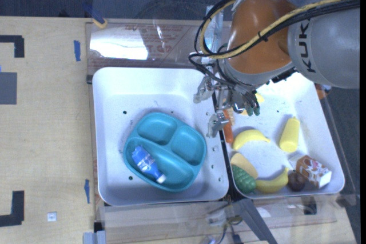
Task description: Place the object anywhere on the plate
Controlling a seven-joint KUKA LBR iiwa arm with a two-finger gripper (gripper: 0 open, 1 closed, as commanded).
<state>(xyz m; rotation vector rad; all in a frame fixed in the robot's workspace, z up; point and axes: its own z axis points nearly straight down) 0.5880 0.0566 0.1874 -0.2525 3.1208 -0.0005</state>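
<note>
A light blue plate (186, 144) with three sections lies in the left bin (114, 117). In its near-left section rests a small blue and white tube (147, 164). My gripper (226, 107) hangs over the divider between the two bins, just right of the plate's far edge. A small orange piece (228, 130) shows directly below the gripper, at the right bin's left wall; whether it is held or lying in the bin is unclear. The arm's orange band (260, 37) covers the far part of the right bin.
The right bin (329, 140) holds several toy foods: a yellow rounded piece (250, 137), a yellow cylinder (289, 133), a banana (271, 183), a green item (245, 181) and a brown and white pastry (312, 171). A wooden bench top (40, 140) lies left of the bins.
</note>
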